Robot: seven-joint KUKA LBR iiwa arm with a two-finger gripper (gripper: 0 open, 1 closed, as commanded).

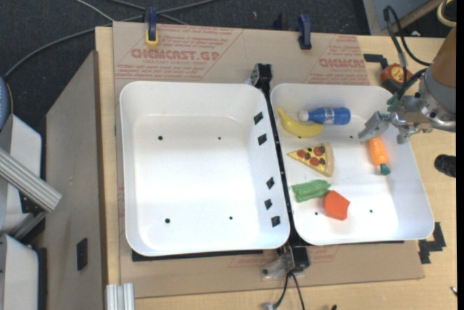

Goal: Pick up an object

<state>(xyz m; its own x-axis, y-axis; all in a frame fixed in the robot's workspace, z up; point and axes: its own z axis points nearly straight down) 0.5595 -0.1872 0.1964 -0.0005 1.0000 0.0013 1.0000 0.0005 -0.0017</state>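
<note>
My gripper hangs over the right side of the right bin, open, with nothing between its fingers. Just below it lies an orange carrot with a green end. Near the bin's back lie a blue bottle and a yellow banana. A pizza slice sits in the middle. In front of it are a green pepper-like piece and a red-orange piece.
The left bin stands beside the right one, with a black divider between them. Both rest on a cardboard sheet held by a yellow clamp and a blue clamp. Cables run at the back right.
</note>
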